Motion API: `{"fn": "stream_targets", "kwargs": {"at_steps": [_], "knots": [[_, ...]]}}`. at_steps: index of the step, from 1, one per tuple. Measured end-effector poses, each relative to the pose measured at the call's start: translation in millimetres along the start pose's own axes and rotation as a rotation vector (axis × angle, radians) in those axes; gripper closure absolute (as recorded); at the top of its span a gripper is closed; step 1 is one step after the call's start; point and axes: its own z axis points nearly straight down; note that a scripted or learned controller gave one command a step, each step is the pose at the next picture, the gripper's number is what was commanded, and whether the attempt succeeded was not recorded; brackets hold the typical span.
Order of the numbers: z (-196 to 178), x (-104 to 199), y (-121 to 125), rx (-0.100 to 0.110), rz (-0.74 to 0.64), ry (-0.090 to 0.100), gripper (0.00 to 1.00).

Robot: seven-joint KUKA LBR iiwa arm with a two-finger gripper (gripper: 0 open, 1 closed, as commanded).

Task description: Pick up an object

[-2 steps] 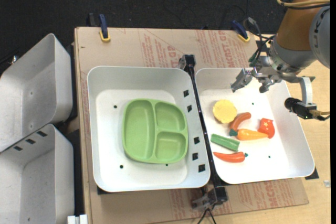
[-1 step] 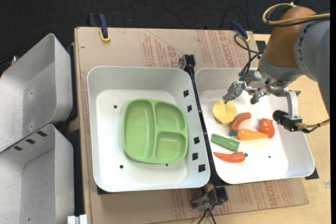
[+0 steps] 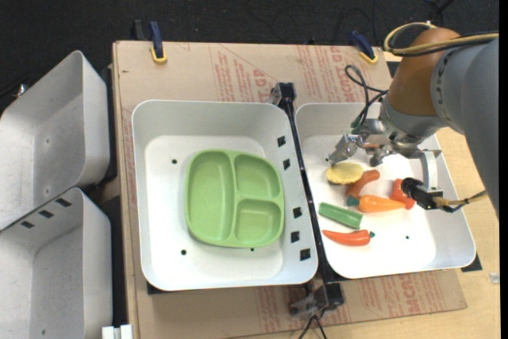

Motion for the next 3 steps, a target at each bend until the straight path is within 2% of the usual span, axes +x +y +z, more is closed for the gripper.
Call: {"fn": "stream_targets", "kwargs": {"at_steps": [1, 2, 3], "knots": [[-13, 0, 1, -0.004, 0.0, -0.001, 1.0], [-58, 6, -2, -0.007, -0.003, -0.001, 1.0], [-119, -1, 4, -0.009, -0.003, -0.002, 1.0]]}}
